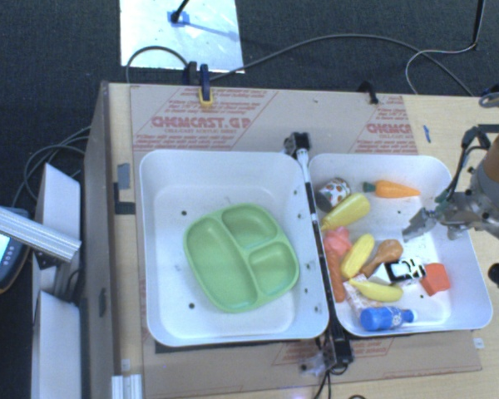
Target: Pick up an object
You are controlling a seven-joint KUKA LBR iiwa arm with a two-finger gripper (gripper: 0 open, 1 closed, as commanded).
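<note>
One gripper (pixel 419 223) over right bin (pixel 470 306), fingers apart, nothing held. Approach step; next, lower onto orange block (pixel 435 278).

Arm at right edge, claw (pixel 422 223) reaching leftward (2 fingers spread, nothing between).

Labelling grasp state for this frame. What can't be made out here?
- Gripper, camera view: too small and blurred to judge its state.
- Grey arm: cut off by the right edge.
- Small black-and-white object in the right white bin: too small to identify.
</note>
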